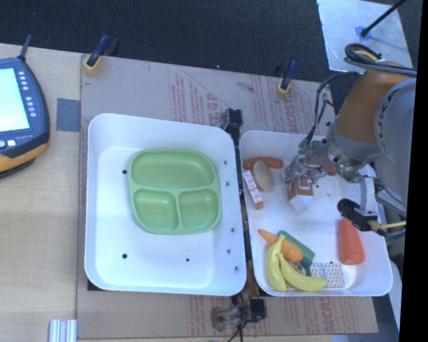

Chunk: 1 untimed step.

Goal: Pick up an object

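Note:
My gripper (pixel 301 174) hangs over the back of the right bin (pixel 381 288), reaching in from the right. A small white carton with a brown top (pixel 301 191) sits upright between its fingertips, and the gripper is shut on it. A faint shadow lies on the bin floor just below the carton. Other pickable things lie in the same bin: a sausage (pixel 263 163), a beige egg-shaped piece (pixel 263 179), a red and white box (pixel 252 190), a red bottle-like piece (pixel 351 243), a banana (pixel 287 275) and a carrot (pixel 285 245).
The left bin (pixel 99 195) holds a green divided plate (pixel 174 191). A handheld screen unit (pixel 9 116) lies on the bench at far left. Clamps (pixel 96 54) hold the board's back edge. The arm's orange band (pixel 369 97) rises over the right bin's back right corner.

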### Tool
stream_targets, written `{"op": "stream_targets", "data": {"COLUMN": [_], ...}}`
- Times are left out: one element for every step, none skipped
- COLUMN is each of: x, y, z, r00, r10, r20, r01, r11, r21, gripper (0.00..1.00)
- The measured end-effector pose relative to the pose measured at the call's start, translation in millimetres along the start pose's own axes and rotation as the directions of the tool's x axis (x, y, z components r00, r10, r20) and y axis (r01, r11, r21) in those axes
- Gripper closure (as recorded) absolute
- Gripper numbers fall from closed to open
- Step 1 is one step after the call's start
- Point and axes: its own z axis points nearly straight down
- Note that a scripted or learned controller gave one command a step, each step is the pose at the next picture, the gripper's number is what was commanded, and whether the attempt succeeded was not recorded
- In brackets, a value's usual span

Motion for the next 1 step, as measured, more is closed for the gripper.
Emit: {"op": "stream_targets", "data": {"x": [73.9], "y": [-9.5], "z": [-90.2], "r00": [1.000], "r10": [0.002], "r20": [-0.001], "r01": [-0.002], "r11": [1.000], "r21": [-0.004], "gripper": [1.00]}}
